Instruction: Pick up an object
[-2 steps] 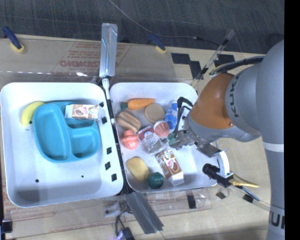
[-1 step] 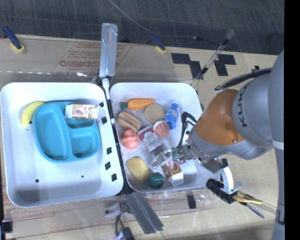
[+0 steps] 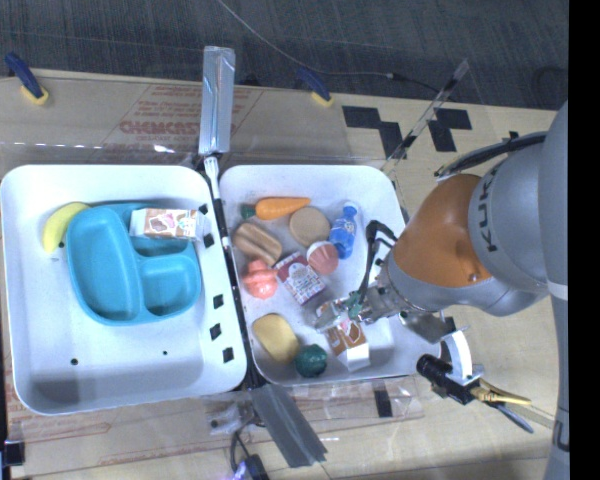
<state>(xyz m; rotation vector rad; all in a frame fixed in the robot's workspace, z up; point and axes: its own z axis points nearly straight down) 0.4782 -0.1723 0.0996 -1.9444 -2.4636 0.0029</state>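
Seemingly light and stiff, the small brown-and-white carton (image 3: 350, 341) suits a grip across its flat sides; whether the hand (image 3: 358, 308) is wide or narrow, I cannot tell.

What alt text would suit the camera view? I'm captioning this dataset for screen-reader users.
A grey and orange robot arm reaches from the right into the right bin, its gripper low among toy foods: a carrot, hot dog, blue bottle and small cartons. The left bin holds a blue divided tray, a banana and a small box.

blue tray (image 3: 110, 268), yellow banana (image 3: 62, 223), orange carrot (image 3: 282, 208)
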